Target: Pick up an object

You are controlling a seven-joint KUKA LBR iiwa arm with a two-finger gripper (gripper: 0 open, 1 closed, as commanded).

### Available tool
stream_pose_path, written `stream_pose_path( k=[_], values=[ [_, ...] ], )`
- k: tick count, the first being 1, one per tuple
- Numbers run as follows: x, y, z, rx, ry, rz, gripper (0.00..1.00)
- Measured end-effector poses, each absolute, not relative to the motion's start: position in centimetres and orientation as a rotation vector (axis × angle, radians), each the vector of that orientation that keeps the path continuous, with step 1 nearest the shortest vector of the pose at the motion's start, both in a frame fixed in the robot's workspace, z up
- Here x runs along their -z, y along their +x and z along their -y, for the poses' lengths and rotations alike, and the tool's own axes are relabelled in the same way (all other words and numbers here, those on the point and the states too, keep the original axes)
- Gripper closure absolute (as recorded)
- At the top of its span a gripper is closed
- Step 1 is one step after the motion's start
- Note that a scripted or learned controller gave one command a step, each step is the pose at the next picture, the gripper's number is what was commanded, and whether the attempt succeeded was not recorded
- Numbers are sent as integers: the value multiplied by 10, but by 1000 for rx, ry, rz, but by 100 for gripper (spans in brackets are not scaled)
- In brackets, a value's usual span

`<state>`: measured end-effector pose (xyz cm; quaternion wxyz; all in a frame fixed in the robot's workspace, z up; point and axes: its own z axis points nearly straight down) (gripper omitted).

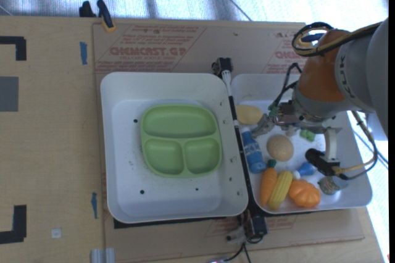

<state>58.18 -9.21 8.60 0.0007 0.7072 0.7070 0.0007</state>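
The beige egg (280, 147) lay in the right bin (361, 191), just below and left of the gripper (290, 123), apart from it. A yellow lemon (249, 113) sat to the gripper's left, a blue bottle (252, 152) further below-left. Whether the fingers stood apart or together could not be told. A good pick probably needed centring over the egg before descending, clear of neighbours.

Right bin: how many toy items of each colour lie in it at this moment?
Counting what shows in the right bin:
Orange: 2, a carrot and a pumpkin-like piece
Yellow: 2, a corn cob and a pale lemon-like piece
Beige: 1, an egg
Blue: 2, a bottle and a small piece
Total: 7
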Motion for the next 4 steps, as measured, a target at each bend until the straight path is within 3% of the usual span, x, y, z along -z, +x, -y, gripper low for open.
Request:
stream_pose_path(
  k=[1,2,3,4],
  values=[
    [-85,651,100,-1,2218,-2223,0],
    [-90,584,94,1,2223,-2223,0],
    [-85,643,93,-2,2218,-2222,0],
    [-86,553,97,0,2222,-2220,0]
  ],
)
